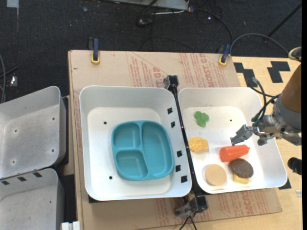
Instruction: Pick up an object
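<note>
You've got the claw hovering over the right bin, just above the glossy orange carrot; can't tell its spread. Nearby: lumpy green broccoli, bumpy yellow corn, round tan cookie. Smooth teal divided plate sits in left bin.

My arm reaches in from the right, wrist bent low, gripper pointing left and down; nothing sits between its fingers.

Free floor is left at the right bin's 12 o'clock; passage is obstructed at 6 o'clock by the carrot, cookie and corn.
</note>
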`<state>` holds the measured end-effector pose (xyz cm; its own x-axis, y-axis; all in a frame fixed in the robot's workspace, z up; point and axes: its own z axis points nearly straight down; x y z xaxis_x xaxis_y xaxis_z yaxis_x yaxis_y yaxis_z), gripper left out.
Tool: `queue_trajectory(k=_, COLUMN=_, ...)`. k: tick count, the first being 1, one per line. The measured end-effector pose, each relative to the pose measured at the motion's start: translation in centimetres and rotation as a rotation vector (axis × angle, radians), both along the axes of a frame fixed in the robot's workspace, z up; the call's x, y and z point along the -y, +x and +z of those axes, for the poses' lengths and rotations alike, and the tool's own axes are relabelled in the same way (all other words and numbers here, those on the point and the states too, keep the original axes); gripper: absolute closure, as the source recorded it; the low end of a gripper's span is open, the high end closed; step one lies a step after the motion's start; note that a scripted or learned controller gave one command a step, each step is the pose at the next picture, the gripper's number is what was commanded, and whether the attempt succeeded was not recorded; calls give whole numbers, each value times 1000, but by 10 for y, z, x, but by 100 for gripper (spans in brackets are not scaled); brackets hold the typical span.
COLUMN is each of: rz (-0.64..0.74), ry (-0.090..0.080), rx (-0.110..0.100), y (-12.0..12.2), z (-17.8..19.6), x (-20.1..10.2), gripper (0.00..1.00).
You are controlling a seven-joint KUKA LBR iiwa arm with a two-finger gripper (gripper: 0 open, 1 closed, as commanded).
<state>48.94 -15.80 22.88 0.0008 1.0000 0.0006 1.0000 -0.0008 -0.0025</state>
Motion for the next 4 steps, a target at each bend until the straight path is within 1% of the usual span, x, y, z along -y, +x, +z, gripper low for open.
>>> queue_trajectory(k=1, rz=0, ry=0, rx=2, y=9, z=-57, x=3, gripper=0)
queue_trajectory(k=2, rz=0, ry=1, rx=-1, y=6, z=-116, x=-6, gripper=0)
queue_trajectory(k=3, rz=-1, ry=0, rx=2, y=6, z=-104, x=-5, gripper=100)
queue_trajectory(k=4, rz=3, ry=-2, rx=6, y=6, z=-41, x=-2, gripper=100)
